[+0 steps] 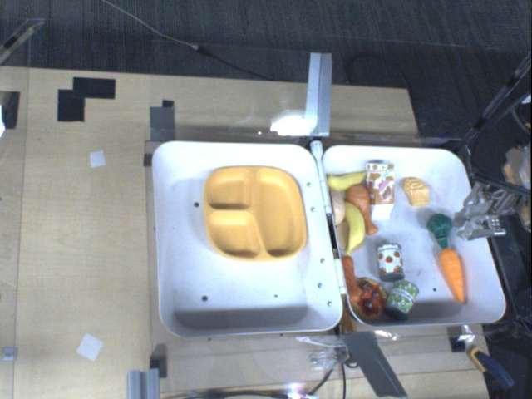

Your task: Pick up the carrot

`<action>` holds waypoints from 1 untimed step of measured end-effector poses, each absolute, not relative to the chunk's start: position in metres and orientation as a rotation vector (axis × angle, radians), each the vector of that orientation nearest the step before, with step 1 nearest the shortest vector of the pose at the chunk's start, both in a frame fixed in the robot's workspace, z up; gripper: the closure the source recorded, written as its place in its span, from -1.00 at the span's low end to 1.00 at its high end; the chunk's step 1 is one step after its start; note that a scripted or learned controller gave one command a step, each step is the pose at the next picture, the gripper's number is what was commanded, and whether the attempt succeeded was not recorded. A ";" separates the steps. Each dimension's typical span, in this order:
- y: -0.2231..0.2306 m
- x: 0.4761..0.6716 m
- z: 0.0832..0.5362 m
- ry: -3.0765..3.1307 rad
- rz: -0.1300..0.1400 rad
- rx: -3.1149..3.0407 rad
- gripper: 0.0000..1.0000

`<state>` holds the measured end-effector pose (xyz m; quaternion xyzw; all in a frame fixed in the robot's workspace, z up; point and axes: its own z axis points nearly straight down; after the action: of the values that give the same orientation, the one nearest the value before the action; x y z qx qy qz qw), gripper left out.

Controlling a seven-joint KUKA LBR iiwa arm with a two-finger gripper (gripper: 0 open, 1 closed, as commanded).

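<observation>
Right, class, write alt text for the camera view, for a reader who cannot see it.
A carrot with a green top lies near the right side of the right white bin, and a metal gripper sits just above it at the bin's right edge. Bananas, small cartons and other toy food crowd that bin; the left bin holds a yellow divided plate.

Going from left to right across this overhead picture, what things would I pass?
Yellow three-compartment plastic tray in the left white bin → yellow bananas → small white can with red pattern → orange carrot with green top → metal gripper at the right white bin's edge.
</observation>
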<state>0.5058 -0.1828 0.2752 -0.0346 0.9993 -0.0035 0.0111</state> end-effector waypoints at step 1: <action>-0.122 0.523 0.284 3.130 0.000 -0.016 1.00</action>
<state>0.5232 -0.1224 0.2845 -0.0051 1.0000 0.0000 0.0057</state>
